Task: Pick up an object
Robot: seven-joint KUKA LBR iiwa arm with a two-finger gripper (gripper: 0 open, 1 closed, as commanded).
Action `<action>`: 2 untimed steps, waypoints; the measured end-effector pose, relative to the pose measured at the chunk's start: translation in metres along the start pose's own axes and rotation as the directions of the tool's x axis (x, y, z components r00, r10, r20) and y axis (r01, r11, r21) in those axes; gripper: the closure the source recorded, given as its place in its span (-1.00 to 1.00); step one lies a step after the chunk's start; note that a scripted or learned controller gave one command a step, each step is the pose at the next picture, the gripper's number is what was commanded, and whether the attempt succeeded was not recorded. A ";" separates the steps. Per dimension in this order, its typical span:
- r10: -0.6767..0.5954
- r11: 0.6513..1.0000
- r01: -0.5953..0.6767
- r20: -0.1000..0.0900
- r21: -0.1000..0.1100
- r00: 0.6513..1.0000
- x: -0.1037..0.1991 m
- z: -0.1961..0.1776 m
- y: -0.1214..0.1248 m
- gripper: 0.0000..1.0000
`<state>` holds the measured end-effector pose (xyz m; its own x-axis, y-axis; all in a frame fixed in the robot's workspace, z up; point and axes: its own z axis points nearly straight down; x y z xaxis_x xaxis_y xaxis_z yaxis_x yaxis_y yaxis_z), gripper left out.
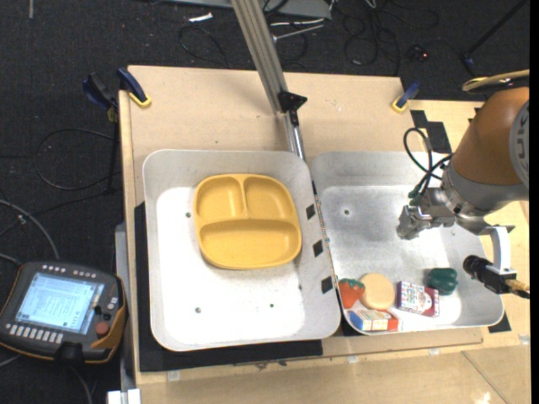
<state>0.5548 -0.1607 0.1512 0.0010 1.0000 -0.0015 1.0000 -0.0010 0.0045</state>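
From the camera view, the gripper point(410, 225) hovers over bare floor of the right bin point(370, 194), its fingers' state impossible to tell; the objects (green piece point(442, 279) included) cluster near the front edge. Approach step; next it must descend onto one.

Two shallow white bins sit side by side on a desk point(219, 112). The left bin point(168, 310) holds a yellow divided plate point(247, 220). In the right bin point(370, 200), small objects cluster at the near edge: a green item point(442, 279), a patterned packet point(416, 297) and a tan round piece point(377, 292). The arm's tool point(410, 223) hovers above the bin's bare middle.
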 end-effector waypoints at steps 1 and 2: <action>-0.004 1.000 0.004 0.000 -0.001 1.000 0.006 -0.046 0.006 1.00; -0.004 1.000 0.004 0.000 -0.001 1.000 0.003 -0.093 0.016 1.00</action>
<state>0.5700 -0.1572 0.2445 -0.0031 1.0000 -0.0020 1.0000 0.0031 0.0059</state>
